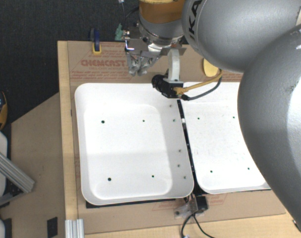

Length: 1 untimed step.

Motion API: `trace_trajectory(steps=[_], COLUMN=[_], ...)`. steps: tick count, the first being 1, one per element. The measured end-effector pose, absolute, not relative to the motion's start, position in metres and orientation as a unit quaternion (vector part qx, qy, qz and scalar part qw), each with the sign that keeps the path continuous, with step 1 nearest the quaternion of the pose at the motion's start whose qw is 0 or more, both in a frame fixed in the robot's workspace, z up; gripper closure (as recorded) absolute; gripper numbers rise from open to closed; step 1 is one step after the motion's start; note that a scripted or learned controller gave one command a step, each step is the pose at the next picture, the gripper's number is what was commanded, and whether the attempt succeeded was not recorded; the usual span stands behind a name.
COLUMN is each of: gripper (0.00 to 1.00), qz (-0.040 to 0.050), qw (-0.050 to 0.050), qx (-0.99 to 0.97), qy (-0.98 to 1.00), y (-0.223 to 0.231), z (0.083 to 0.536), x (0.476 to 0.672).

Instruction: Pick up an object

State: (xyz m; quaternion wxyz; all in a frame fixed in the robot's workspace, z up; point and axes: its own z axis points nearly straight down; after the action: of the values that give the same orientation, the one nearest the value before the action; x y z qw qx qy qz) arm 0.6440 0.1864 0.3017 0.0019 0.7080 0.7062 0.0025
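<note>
My gripper (136, 66) hangs above the back edge of the left bin (91, 133), over the printed cardboard just behind the bin's far rim. Nothing shows between or under it. The left bin's white floor carries only a few small dark dots. The grey arm covers much of the right bin (220, 148), and the part of its floor that shows is plain white. A pale yellow rounded shape (210, 67) peeks out from behind the arm, beyond the right bin's far rim; what it is I cannot tell.
Both bins rest on a brown cardboard board (71, 83). A blue and yellow clamp (96, 41) grips its far edge. A metal rail (12, 170) lies off the board at the left. A cable and small connector (192, 207) sit at the near edge.
</note>
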Motion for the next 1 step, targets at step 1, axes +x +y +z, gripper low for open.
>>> trace_trajectory(steps=[1], gripper=[1.00], qz=[-0.0017], qw=[-0.001], qx=[0.707], qy=[0.708], y=[0.2106], z=[0.2471], x=[0.6661])
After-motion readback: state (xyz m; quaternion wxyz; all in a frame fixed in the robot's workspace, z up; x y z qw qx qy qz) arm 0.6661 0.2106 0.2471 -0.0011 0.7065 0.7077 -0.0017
